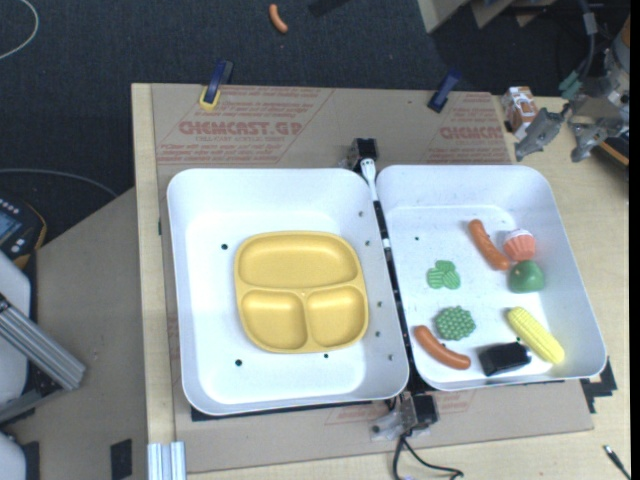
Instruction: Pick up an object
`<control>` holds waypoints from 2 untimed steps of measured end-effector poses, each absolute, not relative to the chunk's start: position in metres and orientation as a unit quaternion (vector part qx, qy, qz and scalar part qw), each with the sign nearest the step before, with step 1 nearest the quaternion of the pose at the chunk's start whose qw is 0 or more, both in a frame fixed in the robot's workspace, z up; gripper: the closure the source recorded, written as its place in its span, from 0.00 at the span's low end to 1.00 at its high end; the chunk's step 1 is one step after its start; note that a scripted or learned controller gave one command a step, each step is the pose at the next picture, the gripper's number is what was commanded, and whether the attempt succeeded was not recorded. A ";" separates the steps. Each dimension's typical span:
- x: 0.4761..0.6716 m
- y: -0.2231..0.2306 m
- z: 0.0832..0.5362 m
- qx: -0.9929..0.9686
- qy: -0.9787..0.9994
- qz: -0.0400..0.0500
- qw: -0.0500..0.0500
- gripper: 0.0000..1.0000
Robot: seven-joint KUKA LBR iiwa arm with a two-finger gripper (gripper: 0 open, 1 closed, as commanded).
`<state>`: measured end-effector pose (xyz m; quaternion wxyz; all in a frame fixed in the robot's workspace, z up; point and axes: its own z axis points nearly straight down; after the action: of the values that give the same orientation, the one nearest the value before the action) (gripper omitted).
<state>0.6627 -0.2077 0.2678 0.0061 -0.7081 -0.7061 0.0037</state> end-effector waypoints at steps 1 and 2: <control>0.665 -0.207 0.276 -0.707 -0.707 0.000 0.000 0.00; 0.663 -0.208 0.213 -0.707 -0.707 0.002 0.003 0.00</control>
<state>0.6631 -0.2084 0.2129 0.0027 -0.7071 -0.7071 0.0019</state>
